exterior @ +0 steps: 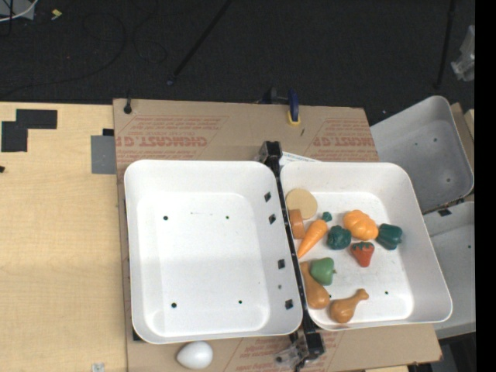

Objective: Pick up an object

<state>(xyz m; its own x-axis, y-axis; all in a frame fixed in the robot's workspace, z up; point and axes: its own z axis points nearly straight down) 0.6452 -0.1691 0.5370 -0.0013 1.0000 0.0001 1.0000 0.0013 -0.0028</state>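
Observation:
The right white bin holds several toy foods bunched toward its left side. Among them are an orange carrot, a beige round disc, an orange pepper, a dark green vegetable and a green piece. A red piece lies just below the orange pepper. Nearer the front are a light green pepper, a tan piece and a brown drumstick.
The left white bin sits beside the right one, joined by a black divider. A white egg lies outside on the cardboard sheet. A grey metal plate stands at right, a blue clamp at the back.

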